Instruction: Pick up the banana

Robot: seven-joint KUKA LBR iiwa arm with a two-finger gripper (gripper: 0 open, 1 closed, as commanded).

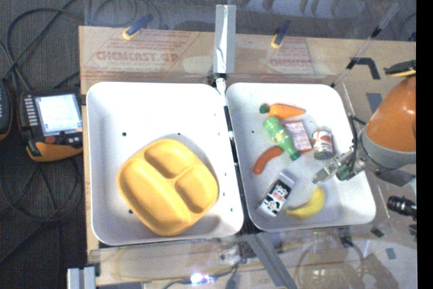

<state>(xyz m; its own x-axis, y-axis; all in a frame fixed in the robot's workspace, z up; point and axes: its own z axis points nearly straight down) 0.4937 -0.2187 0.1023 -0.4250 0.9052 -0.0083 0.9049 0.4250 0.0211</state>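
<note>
The yellow banana [306, 204] lies in the right bin [342, 210] near its front edge, next to a small black and white carton [277, 195]. My gripper [327, 170] hangs just above and to the right of the banana, over the bin's right side. Its metal fingers point down-left towards the fruit, and nothing is between them that I can see. The grey arm with its orange band [396, 122] comes in from the right.
The right bin also holds a carrot [284, 109], a green bottle [281, 136], a pink packet [298, 135], a small red can [323, 142] and a red sausage [267, 159]. A yellow divided tray [169, 185] sits in the left bin [108, 118].
</note>
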